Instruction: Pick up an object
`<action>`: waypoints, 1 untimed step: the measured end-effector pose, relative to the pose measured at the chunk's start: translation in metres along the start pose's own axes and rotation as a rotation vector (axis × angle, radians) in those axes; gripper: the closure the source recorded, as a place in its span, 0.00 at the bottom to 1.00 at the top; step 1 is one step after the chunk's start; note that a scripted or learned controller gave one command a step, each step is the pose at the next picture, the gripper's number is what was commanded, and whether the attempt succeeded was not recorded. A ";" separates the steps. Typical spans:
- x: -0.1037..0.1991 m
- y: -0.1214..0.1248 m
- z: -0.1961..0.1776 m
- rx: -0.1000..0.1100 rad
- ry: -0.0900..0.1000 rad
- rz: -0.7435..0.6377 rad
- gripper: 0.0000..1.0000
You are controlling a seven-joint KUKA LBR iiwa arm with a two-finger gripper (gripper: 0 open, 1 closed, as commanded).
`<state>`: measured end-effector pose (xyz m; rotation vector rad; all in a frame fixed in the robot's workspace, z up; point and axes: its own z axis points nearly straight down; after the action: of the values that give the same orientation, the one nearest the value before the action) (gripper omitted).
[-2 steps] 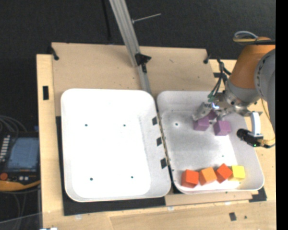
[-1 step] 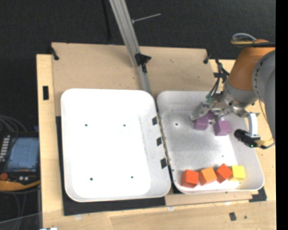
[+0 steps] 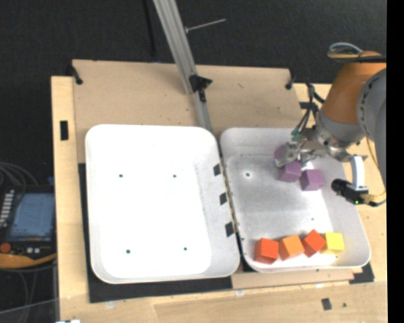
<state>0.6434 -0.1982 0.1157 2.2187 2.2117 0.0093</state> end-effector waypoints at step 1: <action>-0.005 0.006 -0.044 0.006 0.000 -0.005 1.00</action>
<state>0.6489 -0.2030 0.1599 2.2165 2.2199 0.0026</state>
